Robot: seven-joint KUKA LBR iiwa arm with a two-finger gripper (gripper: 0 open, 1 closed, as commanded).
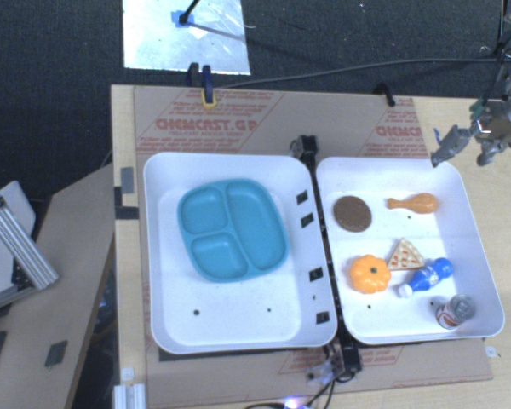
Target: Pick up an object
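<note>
Here, gripper (465, 147) at upper right of frame, above right bin's (477, 228) top corner, fingers spread, nothing between them. Right bin holds 6 items: brown disc (353, 213) and drumstick (413, 202) in upper part; pumpkin (369, 273), pie slice (404, 255), blue bottle (427, 277) mid-lower; can (453, 311) at lower right corner. Left bin (166, 313) at frame centre carries blue 3-section tray (232, 228).
</note>
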